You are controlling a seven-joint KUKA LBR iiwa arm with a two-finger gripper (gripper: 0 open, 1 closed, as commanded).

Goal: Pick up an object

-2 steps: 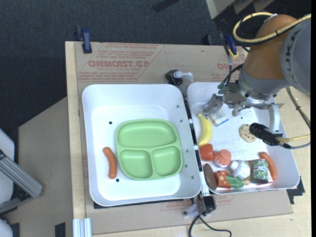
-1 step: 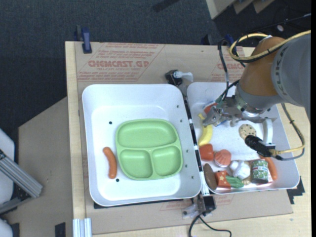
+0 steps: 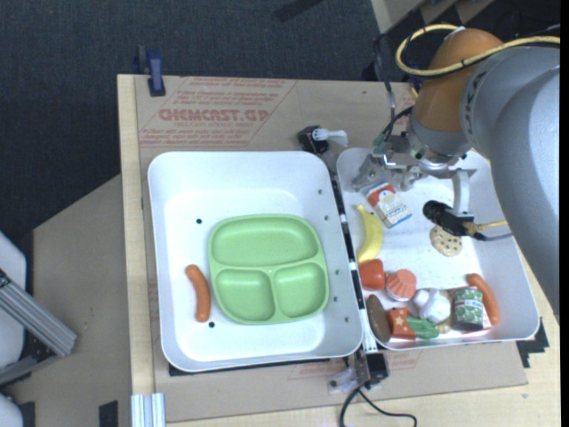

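The end effector (image 3: pixel 388 174) hangs over the far end of the right bin (image 3: pixel 511 274), low above the floor of the bin. The grey arm (image 3: pixel 520 105) hides its top, and I cannot tell whether it is open or closed, nor whether it has hold of anything.

Just beneath it, on the near side, lies a small red and white carton (image 3: pixel 390 206), so close that contact cannot be judged. A banana (image 3: pixel 369 231) lies just beside the carton, toward the view's left of the end effector, along the wall of the bin. A cookie (image 3: pixel 447 241) sits near the end effector on the view's right side, a little nearer the camera than the carton.

Farther from the end effector, toward the near end of the same bin, the other things crowd together. There is a red piece (image 3: pixel 372 274) touching the tip of the banana, a pink disc (image 3: pixel 401 284) beside it, a white ball (image 3: pixel 434 305), a green can (image 3: pixel 465 309) and an orange sausage (image 3: pixel 485 297) against the can. In the near corner are a brown piece (image 3: pixel 378 313) and a red and green piece (image 3: pixel 411 326).

Well apart from the end effector, on the view's left, the left bin (image 3: pixel 178 194) holds a green divided plate (image 3: pixel 267 267) and a second sausage (image 3: pixel 200 293) beside it. Beyond both bins, a small black and white item (image 3: pixel 317 137) lies on the counter (image 3: pixel 222 118), near the end effector but outside the bins.
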